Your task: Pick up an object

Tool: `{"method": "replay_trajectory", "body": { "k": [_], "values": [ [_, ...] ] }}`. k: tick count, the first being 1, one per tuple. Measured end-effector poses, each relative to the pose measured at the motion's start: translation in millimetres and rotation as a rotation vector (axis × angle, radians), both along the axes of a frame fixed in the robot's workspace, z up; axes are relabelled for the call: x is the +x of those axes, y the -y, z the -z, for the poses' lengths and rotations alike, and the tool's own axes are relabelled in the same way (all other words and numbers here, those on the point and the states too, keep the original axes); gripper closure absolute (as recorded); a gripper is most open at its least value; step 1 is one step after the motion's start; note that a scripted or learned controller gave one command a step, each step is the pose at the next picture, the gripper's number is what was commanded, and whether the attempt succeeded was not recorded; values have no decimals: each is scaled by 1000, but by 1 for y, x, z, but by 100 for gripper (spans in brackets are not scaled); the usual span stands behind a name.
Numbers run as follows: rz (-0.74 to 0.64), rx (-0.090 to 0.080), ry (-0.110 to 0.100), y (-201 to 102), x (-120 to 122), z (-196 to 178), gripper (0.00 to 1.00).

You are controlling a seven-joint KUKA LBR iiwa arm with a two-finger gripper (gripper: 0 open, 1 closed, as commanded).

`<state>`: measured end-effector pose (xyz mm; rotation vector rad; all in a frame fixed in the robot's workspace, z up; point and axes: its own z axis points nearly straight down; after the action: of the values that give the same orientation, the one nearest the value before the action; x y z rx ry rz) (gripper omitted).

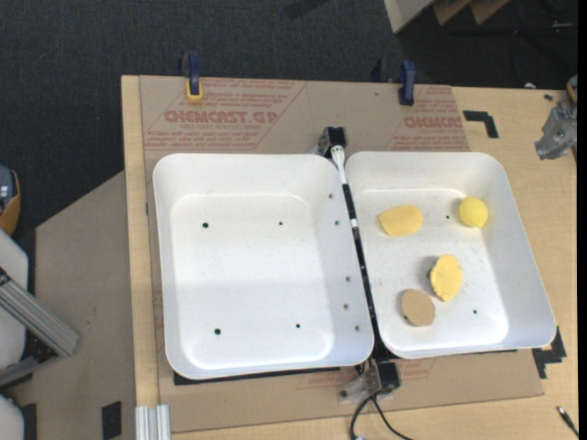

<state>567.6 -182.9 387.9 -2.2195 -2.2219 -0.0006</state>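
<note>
The claw (556,134) sits at the far right of the tabletop (275,108), up beside the top right corner of the right bin (523,273); it's a grey blur w/ bits cut off, so can't tell if it's wide or narrow, and nothing shows in it. All 4 things to pick lie in that right bin, below and to the left of the claw. Closest is a small yellow ball (473,212), round & smooth, prob light but it may roll away, so grab it across the middle. Next, further left, a flat yellow oval (401,221). Lower down is a bumpy yellow lump (447,277), and touching its lower left side, a tan round disc (418,308). They look like light toy food, maybe soft foam. The flat ones sit low, hard to pinch. The left bin (183,273) is shiny white plastic, far from the claw.
</note>
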Motion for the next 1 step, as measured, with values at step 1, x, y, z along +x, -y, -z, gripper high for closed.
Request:
{"method": "replay_trajectory", "body": {
  "k": [1],
  "values": [
    [5, -6, 6, 44, -10, -24, 100]
  ]
}}
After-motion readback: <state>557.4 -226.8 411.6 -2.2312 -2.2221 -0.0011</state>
